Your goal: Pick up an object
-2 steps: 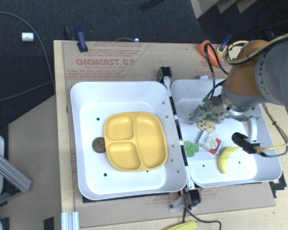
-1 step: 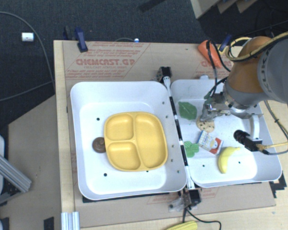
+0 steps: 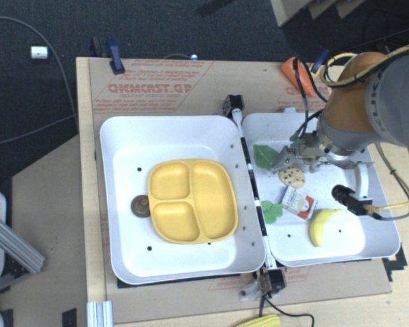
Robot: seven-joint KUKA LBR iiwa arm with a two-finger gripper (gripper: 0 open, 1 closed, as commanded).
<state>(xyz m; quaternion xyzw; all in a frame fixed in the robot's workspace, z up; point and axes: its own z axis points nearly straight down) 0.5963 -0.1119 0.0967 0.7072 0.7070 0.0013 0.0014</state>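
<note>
Spanning most of the view, the worktop [image 3: 157, 87] is a tan board printed with red lettering, and it carries two shallow white bins set side by side, touching along their inner walls. The left bin [image 3: 123, 148] is the larger in view; the right bin [image 3: 375, 240] sits partly under the arm. Reaching in from the right, the grey arm [image 3: 395, 101] with its orange band hangs over the far half of the right bin. A yellow divided plate [image 3: 191, 199] with three compartments lies in the middle of the left bin, and a small brown round object [image 3: 140, 206] touches its left edge. The claw [image 3: 301, 154] sits low over the right bin, just above a round speckled cookie [image 3: 292, 176]; whether its fingers are open or closed I cannot tell, and nothing shows between them. A green leafy piece [image 3: 265, 156] lies just left of the claw. Nearer the front wall, a yellow banana [image 3: 321, 225] lies beside a small red, white and blue packet [image 3: 297, 201], with a smaller green piece [image 3: 272, 212] to the packet's left.
</note>
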